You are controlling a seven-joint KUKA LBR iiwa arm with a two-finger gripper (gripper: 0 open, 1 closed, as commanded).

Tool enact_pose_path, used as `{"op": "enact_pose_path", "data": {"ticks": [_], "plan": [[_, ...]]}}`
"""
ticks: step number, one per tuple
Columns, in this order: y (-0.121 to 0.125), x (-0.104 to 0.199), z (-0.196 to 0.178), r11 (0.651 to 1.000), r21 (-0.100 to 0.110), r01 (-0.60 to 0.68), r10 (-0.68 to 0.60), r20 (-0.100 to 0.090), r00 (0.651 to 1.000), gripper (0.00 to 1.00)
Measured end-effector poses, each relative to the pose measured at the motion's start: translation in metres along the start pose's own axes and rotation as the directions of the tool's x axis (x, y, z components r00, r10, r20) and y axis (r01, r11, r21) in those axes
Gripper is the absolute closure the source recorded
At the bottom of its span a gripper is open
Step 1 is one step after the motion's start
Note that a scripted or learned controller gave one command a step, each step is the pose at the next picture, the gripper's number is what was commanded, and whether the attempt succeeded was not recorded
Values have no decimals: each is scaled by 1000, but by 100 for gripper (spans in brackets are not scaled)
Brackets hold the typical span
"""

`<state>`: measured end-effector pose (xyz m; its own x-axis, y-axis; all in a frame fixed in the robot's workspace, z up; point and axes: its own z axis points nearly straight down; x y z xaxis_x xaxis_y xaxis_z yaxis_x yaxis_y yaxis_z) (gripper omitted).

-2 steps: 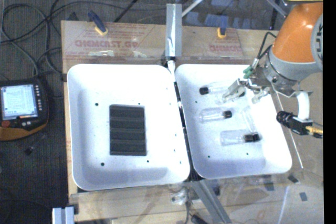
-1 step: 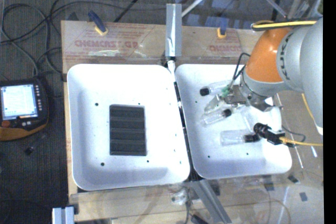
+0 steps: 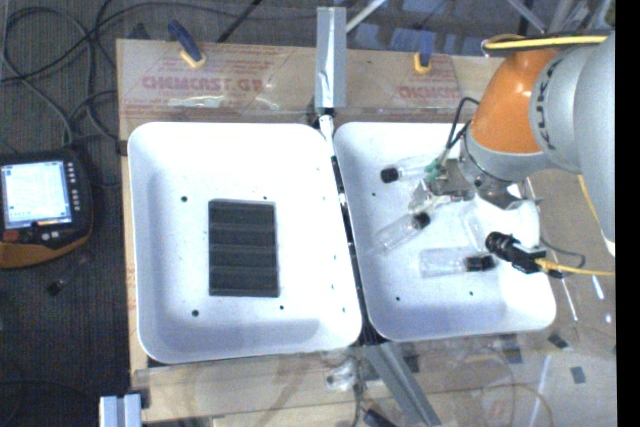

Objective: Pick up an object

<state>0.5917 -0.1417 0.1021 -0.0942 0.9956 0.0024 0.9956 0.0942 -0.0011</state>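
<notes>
In the right bin (image 3: pixel 520 310) lie three clear vials with black caps. One vial (image 3: pixel 403 171) is at the upper left, another (image 3: pixel 402 229) lies slanted in the middle, and the third (image 3: pixel 447 262) lies flat toward the front. My gripper (image 3: pixel 440 183) hangs below the orange band (image 3: pixel 510 110), low over the right bin. It sits just right of the upper vial and above the slanted one. The wrist hides much of what is under it. A black ribbed rectangular pad (image 3: pixel 243 248) lies flat in the middle of the left bin (image 3: pixel 160 165).
A black plug on a yellow cable (image 3: pixel 512 251) hangs off the wrist over the right bin's right side. A metal post (image 3: pixel 330 60) stands behind the rims where the bins meet. A pendant with a screen (image 3: pixel 40 200) lies on the floor at left.
</notes>
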Motion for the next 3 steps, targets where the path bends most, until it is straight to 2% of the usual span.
{"op": "enact_pose_path", "data": {"ticks": [1,2,3], "plan": [[2,58,-105,999,0,38,-38,2,999,100],[1,58,-105,999,0,38,-38,2,999,0],[-11,28,10,987,-5,159,-159,4,987,0]]}}
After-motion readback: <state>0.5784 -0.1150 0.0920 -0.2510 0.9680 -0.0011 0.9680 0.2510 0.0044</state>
